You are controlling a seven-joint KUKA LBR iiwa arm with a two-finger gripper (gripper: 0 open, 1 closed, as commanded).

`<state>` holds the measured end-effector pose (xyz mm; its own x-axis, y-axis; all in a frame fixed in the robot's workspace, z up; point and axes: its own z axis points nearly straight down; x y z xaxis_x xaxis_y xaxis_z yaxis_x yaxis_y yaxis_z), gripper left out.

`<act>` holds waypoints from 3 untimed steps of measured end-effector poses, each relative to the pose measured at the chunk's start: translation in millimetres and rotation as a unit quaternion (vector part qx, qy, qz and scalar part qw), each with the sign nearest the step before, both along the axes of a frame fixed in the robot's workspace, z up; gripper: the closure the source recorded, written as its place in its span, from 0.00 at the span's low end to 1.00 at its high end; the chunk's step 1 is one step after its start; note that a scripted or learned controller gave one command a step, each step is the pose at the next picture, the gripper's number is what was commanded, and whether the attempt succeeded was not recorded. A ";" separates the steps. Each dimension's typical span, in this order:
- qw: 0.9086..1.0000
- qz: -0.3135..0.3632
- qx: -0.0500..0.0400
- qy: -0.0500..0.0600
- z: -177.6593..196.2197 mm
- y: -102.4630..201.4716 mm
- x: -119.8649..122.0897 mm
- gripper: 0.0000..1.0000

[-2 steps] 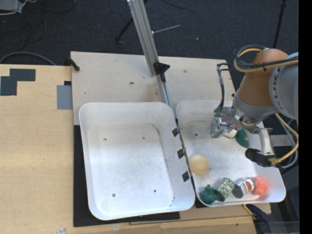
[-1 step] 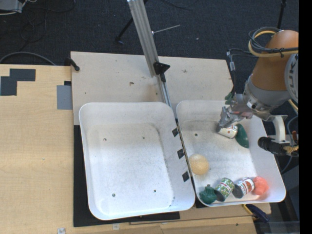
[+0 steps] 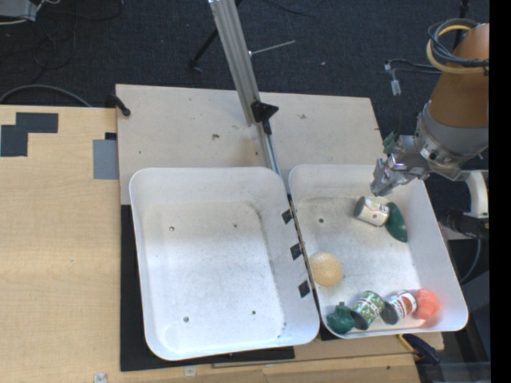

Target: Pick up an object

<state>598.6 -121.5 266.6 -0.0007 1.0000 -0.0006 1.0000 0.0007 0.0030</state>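
Observation:
My gripper (image 3: 384, 179) hangs over the far part of the right bin (image 3: 447, 270), just above and beside a small white block (image 3: 371, 211) that lies next to a dark green leaf-shaped piece (image 3: 397, 223). Nothing shows between the fingers. Lower in the same bin rests a tan round ball (image 3: 326, 269). Along the near edge lie a dark green toy (image 3: 342, 318), a green-and-white can (image 3: 368, 305), a red-and-white can (image 3: 399, 305) and an orange-pink ball (image 3: 427, 304).
The left bin (image 3: 160, 214) sits beside the right one, with black clips (image 3: 295, 250) along the shared rim. A slanted aluminium post (image 3: 239, 62) rises behind the bins. The arm's orange band (image 3: 463, 78) is at the far right.

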 end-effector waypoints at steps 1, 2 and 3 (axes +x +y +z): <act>1.000 0.002 0.001 0.003 -15.5 57.1 2.7 1.00; 1.000 0.002 0.001 0.004 -31.2 110.0 16.4 1.00; 1.000 0.002 0.001 0.002 -31.5 169.9 30.4 1.00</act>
